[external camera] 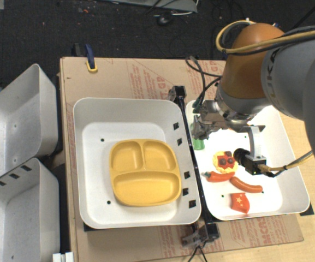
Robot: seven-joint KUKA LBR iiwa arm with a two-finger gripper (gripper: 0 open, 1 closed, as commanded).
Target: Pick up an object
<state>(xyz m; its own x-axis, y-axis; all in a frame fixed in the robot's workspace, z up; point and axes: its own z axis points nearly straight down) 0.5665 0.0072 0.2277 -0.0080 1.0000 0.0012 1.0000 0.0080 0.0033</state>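
Note:
My gripper (pixel 200 131) hangs over the left edge of the right bin (pixel 288 146), reached down by the grey arm from the upper right. Directly below its tip a small green object (pixel 198 144) peeks out, partly hidden by the gripper; I cannot tell whether they touch. Loose toy food lies toward the front of that bin: a yellow piece with red and dark spots (pixel 224 161), a red chili pepper (pixel 219 176), an orange-red sausage (pixel 247 186) and a red star-marked piece (pixel 240 202).
The left bin (pixel 91 119) holds a yellow divided plate (pixel 144 172) in its middle. The ridge between the two bins runs just left of the gripper. Grey bin lids lean at the far left, off the bench.

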